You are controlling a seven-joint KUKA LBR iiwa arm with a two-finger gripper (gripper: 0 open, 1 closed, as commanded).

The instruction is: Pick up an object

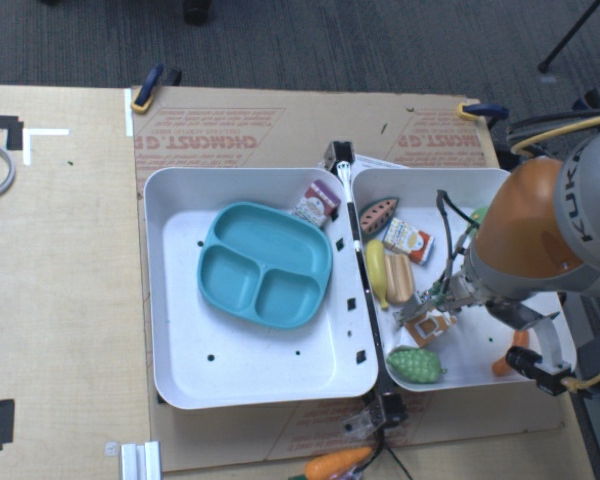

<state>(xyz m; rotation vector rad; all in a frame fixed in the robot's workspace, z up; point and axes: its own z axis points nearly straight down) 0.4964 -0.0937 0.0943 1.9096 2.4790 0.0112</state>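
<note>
The bench is seen from above, with cardboard laid under two white bins set side by side and touching along their inner walls. The left bin is occupied by a teal divided plate, and a small patterned packet is seen at its far right corner, just beyond the plate. The arm is reached in from the right over the right bin, its orange band covering much of that bin's right half. The gripper is lowered among the things near the bin's middle; how far it is open cannot be told, and nothing is seen held. Along the right bin's left side a yellow banana and a tan bun are laid touching each other. A green leafy toy is set at the near left corner, a red-and-white carton lies beyond the bun, and a dark fish-shaped toy lies at the far left. A brown-and-white item is found just beside the gripper. A small orange piece is seen near the right.
</note>
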